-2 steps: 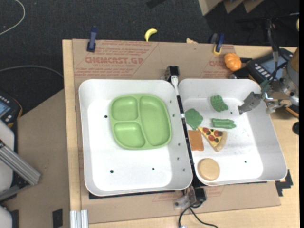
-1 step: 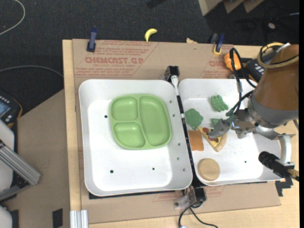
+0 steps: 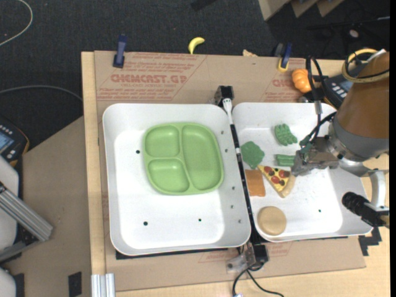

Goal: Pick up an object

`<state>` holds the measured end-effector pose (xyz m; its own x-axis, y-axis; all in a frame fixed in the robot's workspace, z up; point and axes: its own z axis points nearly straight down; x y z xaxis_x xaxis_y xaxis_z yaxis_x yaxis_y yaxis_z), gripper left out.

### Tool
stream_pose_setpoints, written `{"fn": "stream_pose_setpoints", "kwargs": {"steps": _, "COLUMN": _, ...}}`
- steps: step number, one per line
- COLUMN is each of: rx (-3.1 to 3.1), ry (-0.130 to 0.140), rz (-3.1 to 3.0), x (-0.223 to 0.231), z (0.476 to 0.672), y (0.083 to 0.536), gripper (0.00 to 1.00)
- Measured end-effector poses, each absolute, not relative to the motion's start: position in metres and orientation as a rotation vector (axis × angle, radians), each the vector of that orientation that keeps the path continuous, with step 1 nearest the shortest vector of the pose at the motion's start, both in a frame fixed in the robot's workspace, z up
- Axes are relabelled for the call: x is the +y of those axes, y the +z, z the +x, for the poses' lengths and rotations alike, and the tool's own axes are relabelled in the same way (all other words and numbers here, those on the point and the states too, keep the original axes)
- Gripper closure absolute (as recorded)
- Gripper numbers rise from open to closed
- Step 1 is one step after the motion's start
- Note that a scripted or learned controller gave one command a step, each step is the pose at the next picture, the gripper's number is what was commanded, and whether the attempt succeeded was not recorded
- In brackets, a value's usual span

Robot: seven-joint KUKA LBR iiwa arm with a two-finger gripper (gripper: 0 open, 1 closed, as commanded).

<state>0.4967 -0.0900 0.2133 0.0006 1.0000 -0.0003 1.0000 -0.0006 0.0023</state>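
Observation:
The right bin (image 3: 322,212) holds several toy foods: a dark green broccoli (image 3: 252,153) at its left wall, a lighter green leafy piece (image 3: 285,134) behind it, a small flat green piece (image 3: 284,160), a pizza slice (image 3: 276,179), a brown toast slab (image 3: 255,182) and a round tan bun (image 3: 271,220). My gripper (image 3: 301,164) is low in this bin, at the right end of the small green piece and just above the pizza slice's right side. The wrist hides its tips.
The left bin (image 3: 124,184) bears a green divided plate (image 3: 183,158). Behind the bins on the cardboard lie an orange toy (image 3: 300,79) and a yellow banana (image 3: 196,44), with blue clamps (image 3: 120,51) at the back edge. Black cables run along the arm at right.

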Motion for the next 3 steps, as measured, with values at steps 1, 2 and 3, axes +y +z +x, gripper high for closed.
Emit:
{"fn": "stream_pose_setpoints", "kwargs": {"steps": 1, "rx": 2.233, "ry": 0.001, "rz": 2.217, "x": -0.025, "z": 0.485, "y": 0.218, "gripper": 1.0}}
{"fn": "stream_pose_setpoints", "kwargs": {"steps": 2, "rx": 2.231, "ry": 0.007, "rz": 2.211, "x": 0.044, "z": 0.479, "y": 0.237, "gripper": 1.0}}
{"fn": "stream_pose_setpoints", "kwargs": {"steps": 3, "rx": 2.219, "ry": 0.019, "rz": 2.211, "x": 0.045, "z": 0.481, "y": 0.358, "gripper": 1.0}}
